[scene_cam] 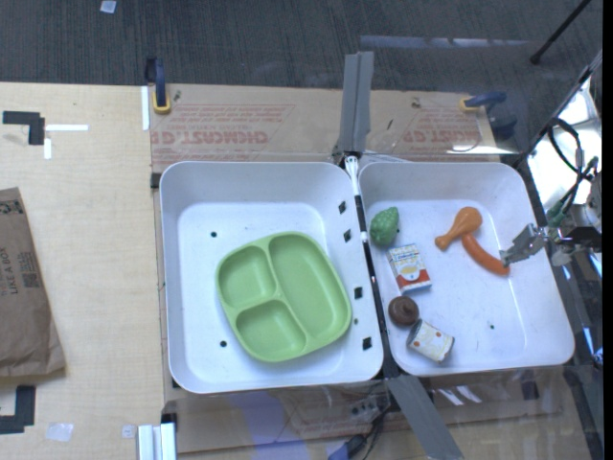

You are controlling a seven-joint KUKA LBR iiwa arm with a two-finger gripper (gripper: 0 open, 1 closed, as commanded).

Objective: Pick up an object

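Reaching in, end effector point(522, 245) mostly cut off.

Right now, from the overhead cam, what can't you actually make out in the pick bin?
- Gripper: small and blurred by the right bin's wall; finger state unreadable, as is contact with the orange carrot-like toy.
- Arm: cut off by the right edge.
- Small carton: print too small to read.
- White packet: label blurred.
- Brown round object: too small to identify.
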